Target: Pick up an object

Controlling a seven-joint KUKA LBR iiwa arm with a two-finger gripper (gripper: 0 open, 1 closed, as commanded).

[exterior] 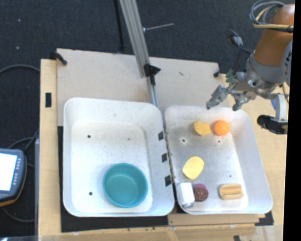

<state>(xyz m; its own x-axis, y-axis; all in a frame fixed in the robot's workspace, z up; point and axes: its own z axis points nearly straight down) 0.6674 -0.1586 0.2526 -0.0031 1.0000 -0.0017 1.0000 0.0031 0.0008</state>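
End effector [226, 100] hangs spread and empty over the right bin's [253, 148] far rim. The orange ball [221, 127] sits just below, touching a yellow piece [202, 129]. Risk: the ball may roll off or the fingers may clip the rim.

We see a pale wooden worktop [47, 152] carrying a beige board [102, 74] at the back and two shallow white bins side by side, touching: the left bin [80, 119] and the right bin [249, 163], over a black mat [110, 222].
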